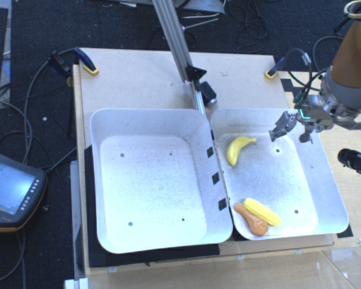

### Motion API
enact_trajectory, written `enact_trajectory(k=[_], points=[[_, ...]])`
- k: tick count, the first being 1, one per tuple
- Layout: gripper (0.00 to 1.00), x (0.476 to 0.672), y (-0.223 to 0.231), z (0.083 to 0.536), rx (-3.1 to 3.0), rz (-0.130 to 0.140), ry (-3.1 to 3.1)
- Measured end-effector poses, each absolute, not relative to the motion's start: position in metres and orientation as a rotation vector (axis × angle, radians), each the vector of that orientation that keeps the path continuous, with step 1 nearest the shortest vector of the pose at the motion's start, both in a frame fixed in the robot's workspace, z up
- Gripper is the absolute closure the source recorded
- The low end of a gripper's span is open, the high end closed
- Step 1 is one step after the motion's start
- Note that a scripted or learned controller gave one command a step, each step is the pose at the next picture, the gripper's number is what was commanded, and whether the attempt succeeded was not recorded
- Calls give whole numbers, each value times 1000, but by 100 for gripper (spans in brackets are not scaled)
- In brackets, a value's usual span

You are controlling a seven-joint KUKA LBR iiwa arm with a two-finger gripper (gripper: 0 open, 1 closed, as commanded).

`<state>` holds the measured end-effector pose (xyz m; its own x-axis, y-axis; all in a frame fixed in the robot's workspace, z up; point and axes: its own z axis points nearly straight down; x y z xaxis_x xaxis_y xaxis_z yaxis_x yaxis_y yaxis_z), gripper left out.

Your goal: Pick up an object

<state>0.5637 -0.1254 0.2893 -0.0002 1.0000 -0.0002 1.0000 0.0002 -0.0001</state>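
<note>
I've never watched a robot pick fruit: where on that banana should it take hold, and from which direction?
Probably around the thick middle of the banana, coming straight down from above. It lies flat and alone in the right bin, so both long sides are free. The hand hovers nearby to its right, fingers spread.

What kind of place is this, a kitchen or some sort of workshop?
Most likely a robotics lab. A grey arm with an orange band reaches over two shallow white bins, a handheld control pendant lies on the floor, and cables trail around the wooden bench.
</note>
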Motion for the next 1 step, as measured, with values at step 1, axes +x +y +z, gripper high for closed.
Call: enact_trajectory(k=[1], points=[[0, 564, -125, 289, 2221, 0, 2222]])
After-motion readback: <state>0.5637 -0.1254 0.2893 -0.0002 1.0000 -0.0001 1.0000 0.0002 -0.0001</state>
